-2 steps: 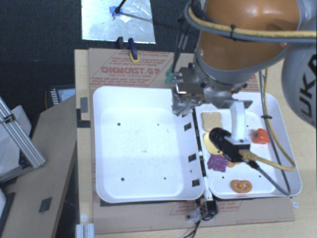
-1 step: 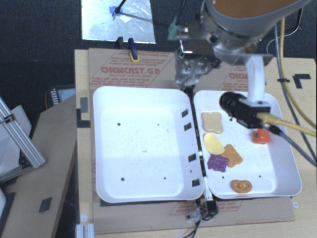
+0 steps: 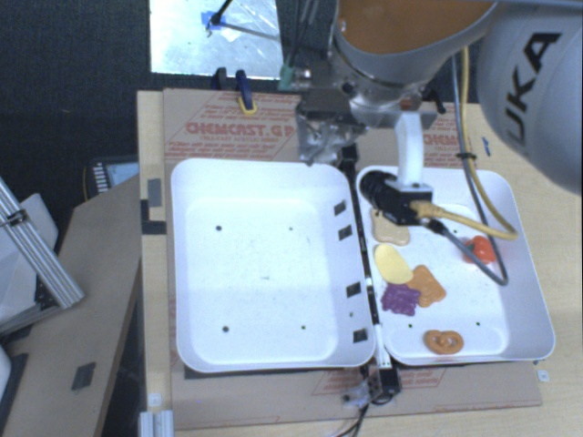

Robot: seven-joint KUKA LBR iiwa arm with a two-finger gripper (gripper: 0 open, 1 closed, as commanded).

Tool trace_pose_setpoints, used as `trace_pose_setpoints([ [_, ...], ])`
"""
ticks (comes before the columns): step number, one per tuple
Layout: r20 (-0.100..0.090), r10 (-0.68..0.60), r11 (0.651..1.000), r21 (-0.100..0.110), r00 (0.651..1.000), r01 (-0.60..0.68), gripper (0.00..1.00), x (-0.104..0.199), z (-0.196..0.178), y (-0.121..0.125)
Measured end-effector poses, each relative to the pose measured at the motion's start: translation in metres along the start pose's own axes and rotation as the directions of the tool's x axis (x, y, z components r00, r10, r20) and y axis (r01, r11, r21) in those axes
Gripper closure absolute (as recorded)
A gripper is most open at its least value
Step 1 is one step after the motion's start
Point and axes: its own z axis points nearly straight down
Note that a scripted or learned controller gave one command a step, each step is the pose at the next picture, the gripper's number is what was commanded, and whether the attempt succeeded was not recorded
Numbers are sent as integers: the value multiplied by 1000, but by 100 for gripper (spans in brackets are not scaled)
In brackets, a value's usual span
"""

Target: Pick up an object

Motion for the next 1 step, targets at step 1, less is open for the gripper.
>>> trace_pose_setpoints([
  [1, -3, -1, 1000, -4, 1000, 1, 100, -2, 29, -4],
])
